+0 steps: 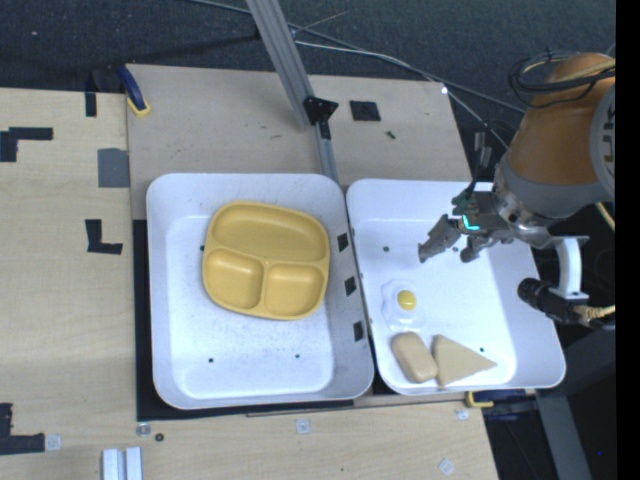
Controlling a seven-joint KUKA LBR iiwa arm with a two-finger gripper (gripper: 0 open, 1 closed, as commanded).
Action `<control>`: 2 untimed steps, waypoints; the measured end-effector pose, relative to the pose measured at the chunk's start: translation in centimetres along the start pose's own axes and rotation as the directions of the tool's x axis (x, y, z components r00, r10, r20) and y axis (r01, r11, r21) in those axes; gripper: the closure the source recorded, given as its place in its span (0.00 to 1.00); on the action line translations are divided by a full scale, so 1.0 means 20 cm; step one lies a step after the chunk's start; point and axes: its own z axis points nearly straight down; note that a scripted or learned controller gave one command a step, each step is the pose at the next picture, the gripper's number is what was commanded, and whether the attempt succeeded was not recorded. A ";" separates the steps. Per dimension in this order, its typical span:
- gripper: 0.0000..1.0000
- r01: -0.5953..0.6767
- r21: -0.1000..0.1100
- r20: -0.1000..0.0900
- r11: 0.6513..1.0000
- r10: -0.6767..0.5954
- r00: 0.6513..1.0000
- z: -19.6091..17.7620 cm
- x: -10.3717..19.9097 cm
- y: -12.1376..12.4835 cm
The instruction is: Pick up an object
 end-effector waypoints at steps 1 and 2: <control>0.00 0.000 -0.003 0.000 1.000 0.000 1.000 -0.01 0.00 0.00; 0.00 -0.001 0.001 0.001 1.000 0.001 1.000 0.21 0.01 -0.01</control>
